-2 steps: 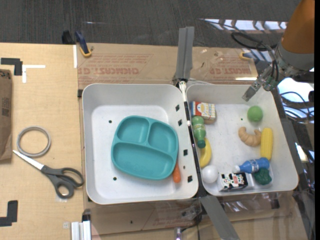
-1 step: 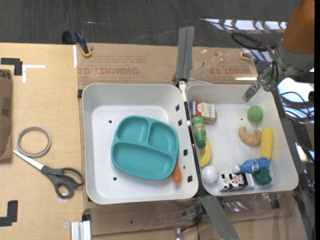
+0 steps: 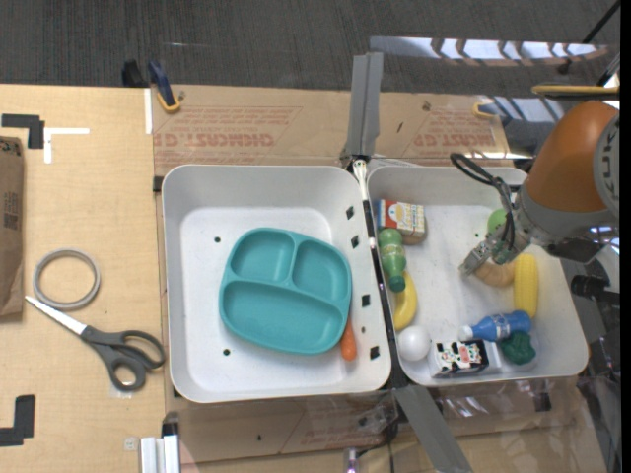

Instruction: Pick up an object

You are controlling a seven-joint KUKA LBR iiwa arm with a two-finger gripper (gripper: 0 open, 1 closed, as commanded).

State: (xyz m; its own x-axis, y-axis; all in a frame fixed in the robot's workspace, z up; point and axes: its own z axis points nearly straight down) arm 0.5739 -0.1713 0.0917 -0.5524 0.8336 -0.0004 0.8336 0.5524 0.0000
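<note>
A grey KUKA arm with an orange band reaches from the right into the right bin [image 3: 552,363], its gripper [image 3: 485,256] lowered beside a tan, bread-like object [image 3: 496,273] near the bin's middle; whether the tool is released or clenched cannot be told from this angle. Just right of the tan piece lies a yellow corn cob [image 3: 526,283]. Along the bin's left wall sit a small printed box [image 3: 405,220], a green bottle-shaped toy [image 3: 392,257] and a yellow banana [image 3: 404,304]. Near the front edge are a white ball [image 3: 412,344], a black-and-white carton [image 3: 460,357], a blue bottle [image 3: 496,325] and a green broccoli-like piece [image 3: 518,347] (the last two touching). The left bin [image 3: 187,225] holds a teal divided plate [image 3: 286,290] with an orange carrot [image 3: 348,344] at its right corner. On the bench to the left lie scissors [image 3: 104,343] and a roll of tape [image 3: 66,278].
</note>
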